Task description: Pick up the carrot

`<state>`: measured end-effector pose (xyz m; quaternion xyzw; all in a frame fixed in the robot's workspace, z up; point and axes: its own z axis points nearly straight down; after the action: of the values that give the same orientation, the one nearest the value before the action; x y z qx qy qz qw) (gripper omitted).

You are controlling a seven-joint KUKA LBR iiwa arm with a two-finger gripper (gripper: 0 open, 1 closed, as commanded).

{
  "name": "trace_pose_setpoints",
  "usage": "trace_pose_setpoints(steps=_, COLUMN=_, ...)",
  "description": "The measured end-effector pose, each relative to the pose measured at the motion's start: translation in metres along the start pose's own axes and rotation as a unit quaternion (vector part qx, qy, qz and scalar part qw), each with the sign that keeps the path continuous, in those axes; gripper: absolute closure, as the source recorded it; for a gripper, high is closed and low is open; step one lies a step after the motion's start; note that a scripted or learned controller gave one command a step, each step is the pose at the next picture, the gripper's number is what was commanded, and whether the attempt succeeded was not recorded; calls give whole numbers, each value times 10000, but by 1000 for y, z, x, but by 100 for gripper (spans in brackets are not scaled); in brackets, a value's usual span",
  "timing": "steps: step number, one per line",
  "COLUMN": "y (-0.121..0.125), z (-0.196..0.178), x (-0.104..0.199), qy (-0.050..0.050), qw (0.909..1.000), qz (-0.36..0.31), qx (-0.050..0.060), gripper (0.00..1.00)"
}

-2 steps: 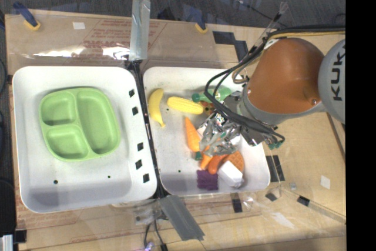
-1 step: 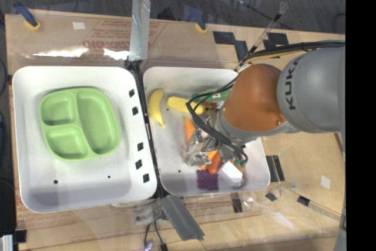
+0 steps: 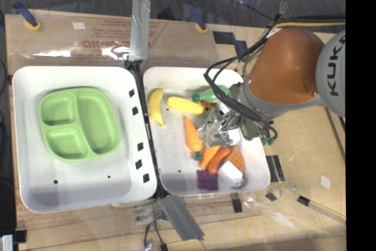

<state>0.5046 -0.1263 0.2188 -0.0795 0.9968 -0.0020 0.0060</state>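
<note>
gripper [image 3: 218, 131] is a blur of metal and cables under the orange wrist; can't tell its state or whether it has anything. right bin [image 3: 176, 176] holds a banana [image 3: 155, 106], corn cob [image 3: 184, 105], a green item [image 3: 206, 94] half hidden by cables, carrot [image 3: 192, 134], 2 more orange pieces [image 3: 214, 157], purple block [image 3: 207, 180], white block [image 3: 231, 173]. left bin [image 3: 35, 185] holds a green 3-compartment tray [image 3: 80, 123]. carrot lies mid-bin, just left of the gripper.

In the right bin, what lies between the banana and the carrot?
In the camera view, bare white bin floor separates the banana from the carrot; the corn cob lies just above that gap.
</note>
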Motion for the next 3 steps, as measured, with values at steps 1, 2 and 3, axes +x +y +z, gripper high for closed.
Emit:
trace_pose_setpoints(steps=1, y=1, z=4, x=2, qy=41, qw=10000, qz=2, qx=-18, gripper=0)
trace_pose_setpoints(steps=2, y=-24, z=127, x=9, qy=57, qw=9998, qz=162, qx=-30, gripper=0)
trace_pose_setpoints(steps=3, y=-22, z=118, x=8, qy=60, qw=9999, qz=125, qx=-33, gripper=100)
